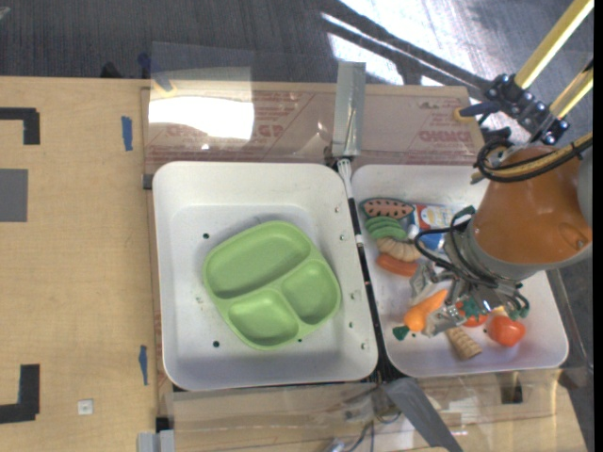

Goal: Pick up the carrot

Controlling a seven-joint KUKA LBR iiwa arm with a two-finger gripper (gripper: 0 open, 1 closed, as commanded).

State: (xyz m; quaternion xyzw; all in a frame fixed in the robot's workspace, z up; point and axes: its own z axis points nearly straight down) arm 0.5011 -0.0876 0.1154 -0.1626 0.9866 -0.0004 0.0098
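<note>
Carrot (pixel 423 308) lies just left of jaws, touching unclear

The right bin (pixel 551 351) is crowded: the carrot (pixel 421 311) lies hemmed in, with a red sausage-like piece (pixel 397 265) at its 11 o'clock, a tomato (pixel 506 330) at 3 o'clock and a cork-like piece (pixel 463 344) at 4 o'clock. The arm (pixel 528 217) overhangs the bin from 2 o'clock. Open floor lies at the carrot's 7 o'clock. The left bin (pixel 179 252) carries a green divided plate (pixel 271 282), with bare floor around it.
</note>
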